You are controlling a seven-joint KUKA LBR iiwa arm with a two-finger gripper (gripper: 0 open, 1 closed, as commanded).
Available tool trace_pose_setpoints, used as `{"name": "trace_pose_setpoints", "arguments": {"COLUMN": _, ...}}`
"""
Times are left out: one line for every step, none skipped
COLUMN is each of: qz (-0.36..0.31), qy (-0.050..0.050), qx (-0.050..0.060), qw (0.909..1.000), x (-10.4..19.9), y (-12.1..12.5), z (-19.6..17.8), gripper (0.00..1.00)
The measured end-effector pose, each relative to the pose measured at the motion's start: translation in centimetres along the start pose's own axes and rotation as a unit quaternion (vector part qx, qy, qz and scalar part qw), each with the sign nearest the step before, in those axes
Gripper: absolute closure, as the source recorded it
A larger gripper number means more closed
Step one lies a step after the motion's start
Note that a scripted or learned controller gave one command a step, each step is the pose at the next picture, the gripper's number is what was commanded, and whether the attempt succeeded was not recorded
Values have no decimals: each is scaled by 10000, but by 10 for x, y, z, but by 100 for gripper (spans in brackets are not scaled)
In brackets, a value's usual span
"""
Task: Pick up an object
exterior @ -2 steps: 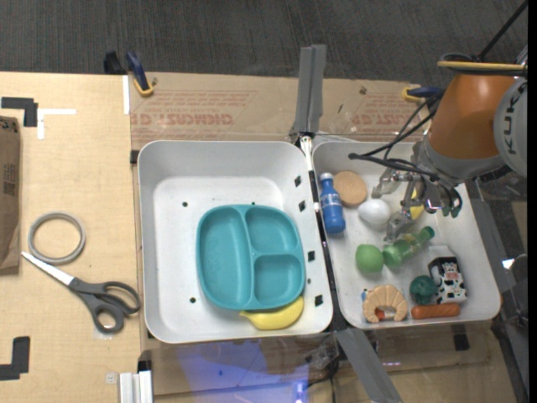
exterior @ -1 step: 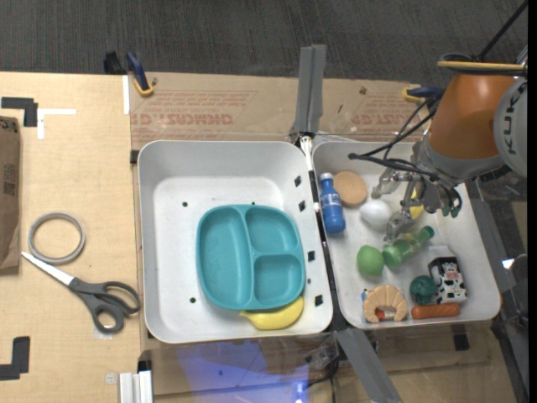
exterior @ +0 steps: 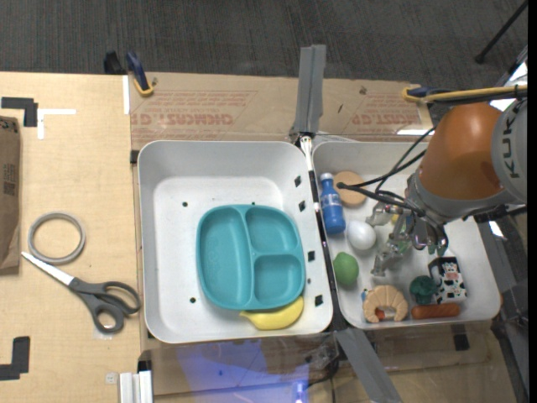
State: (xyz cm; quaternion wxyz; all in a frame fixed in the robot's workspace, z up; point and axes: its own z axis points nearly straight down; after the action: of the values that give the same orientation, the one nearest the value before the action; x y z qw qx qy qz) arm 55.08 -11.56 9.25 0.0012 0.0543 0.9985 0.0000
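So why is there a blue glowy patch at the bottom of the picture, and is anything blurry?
In the camera view, the bluish glow is glare below the left bin; its source isn't visible. The teal tray and scissors look sharp. The gripper is a dark, cluttered tangle, hard to make out. The right bin is evenly lit, with soft shadows.
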Motion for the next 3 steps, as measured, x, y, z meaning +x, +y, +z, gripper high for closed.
{"name": "trace_pose_setpoints", "arguments": {"qz": 134, "qy": -16, "qx": 2, "qw": 9999, "x": -65, "y": 2, "z": -16, "gripper": 0}}
{"name": "trace_pose_setpoints", "arguments": {"qz": 752, "qy": 4, "qx": 1, "qw": 9972, "x": -25, "y": 17, "z": 1, "gripper": 0}}
{"name": "trace_pose_setpoints", "arguments": {"qz": 542, "qy": -11, "qx": 7, "qw": 9985, "x": 10, "y": -89, "z": -80, "gripper": 0}}
